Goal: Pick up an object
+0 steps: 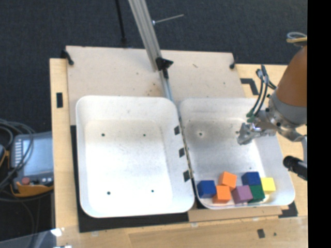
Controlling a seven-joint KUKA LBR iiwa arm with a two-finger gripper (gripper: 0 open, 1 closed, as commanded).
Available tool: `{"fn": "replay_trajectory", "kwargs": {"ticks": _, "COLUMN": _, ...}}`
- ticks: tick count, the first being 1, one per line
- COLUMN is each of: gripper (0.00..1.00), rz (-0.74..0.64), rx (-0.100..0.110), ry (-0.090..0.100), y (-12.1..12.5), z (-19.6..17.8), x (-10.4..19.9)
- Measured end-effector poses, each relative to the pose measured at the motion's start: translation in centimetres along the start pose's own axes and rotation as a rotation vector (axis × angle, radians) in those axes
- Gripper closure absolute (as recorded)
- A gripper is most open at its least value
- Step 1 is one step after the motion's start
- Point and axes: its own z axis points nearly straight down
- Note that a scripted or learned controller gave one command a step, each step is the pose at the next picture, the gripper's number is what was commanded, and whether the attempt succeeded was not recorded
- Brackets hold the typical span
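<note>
Gripper [247,134] hovers over the right bin [217,112], can't tell its grip state tbh. Blocks [238,187] sit clustered at the bin's near edge, below & slightly left of it, w/ nothing held.

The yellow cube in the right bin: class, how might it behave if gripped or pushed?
The yellow cube has flat faces, so it probably slides rather than rolls. It looks rigid, likely keeping its shape. It sits against the green cube near the bin's wall, so a push may jam it there.
</note>
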Motion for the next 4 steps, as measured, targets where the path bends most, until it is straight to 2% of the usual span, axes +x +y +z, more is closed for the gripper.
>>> {"fn": "replay_trajectory", "kwargs": {"ticks": 3, "gripper": 1.0, "rz": -0.001, "rx": 0.0, "ry": 0.0, "y": 0.8, "z": -0.2, "x": 16.6}}
{"fn": "replay_trajectory", "kwargs": {"ticks": 4, "gripper": 1.0, "rz": 0.0, "rx": 0.002, "ry": 0.0, "y": -0.3, "z": 0.0, "x": 20.8}}
